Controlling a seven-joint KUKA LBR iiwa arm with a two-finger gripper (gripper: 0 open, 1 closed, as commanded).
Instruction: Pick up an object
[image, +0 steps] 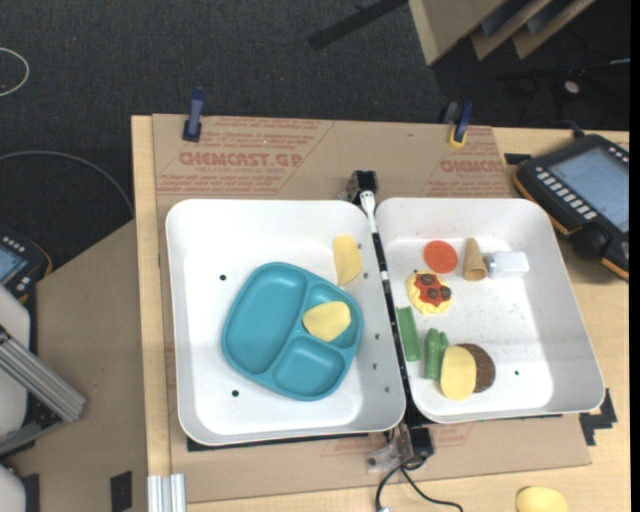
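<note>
The left white bin (195, 300) holds a teal divided plate (268, 330) with a pale yellow lump (327, 319) in its right compartment. A yellow wedge (346, 260) leans by the bin's right wall. The right white bin (540, 310) holds a red disc (440, 256), a tan cone (473, 259), a small white block (508, 263), a yellow round piece with red and black topping (430, 292), two green sticks (407, 333) (434, 353), and a yellow piece lying on a brown disc (458, 372).
A black handheld pendant (585, 195) lies on the bench at the right. Blue and yellow clamps (193, 115) (460, 124) grip the cardboard's far edge. A yellow object (540, 499) sits at the bottom right. Cables run by the bins' near edge.
</note>
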